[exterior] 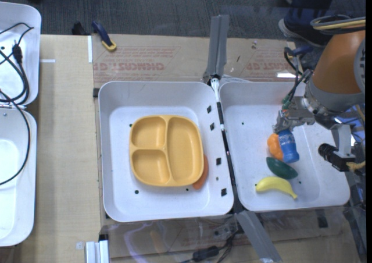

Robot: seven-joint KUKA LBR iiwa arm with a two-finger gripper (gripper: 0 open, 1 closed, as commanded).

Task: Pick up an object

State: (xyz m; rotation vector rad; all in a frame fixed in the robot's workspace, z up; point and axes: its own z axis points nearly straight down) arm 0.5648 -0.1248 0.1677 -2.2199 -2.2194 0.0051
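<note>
The left bin (110,139) carries a yellow divided plate (167,150) with three compartments, lying flat near its centre. Just under the plate's edge at about 4 o'clock an orange-red object (203,176) peeks out; too little of it shows to name it.

The right bin (244,139) holds a tight cluster toward its 3 o'clock side. A small blue bottle (288,146) lies there, touching an orange ball-like object (274,145) at its 9 o'clock. Just beyond the bottle's 6 o'clock end sits a dark green, avocado-like piece (282,168), and at that piece's 7 o'clock lies a banana (276,186), close to the bin's near wall.

The gripper (286,126) hangs directly over the top end of the blue bottle, at the bottle's 12 o'clock, with the arm's orange band (340,64) above it toward 2 o'clock. The finger parts merge with the bottle top, so whether they are spread or pinched I cannot tell, and nothing is clearly seen gripped.

This looks like the approach or grasp step, with the blue bottle as the likely target. The next move would call for a firm closure on the bottle alone, without catching the orange object pressed against it, then a straight lift clear of the bin.
</note>
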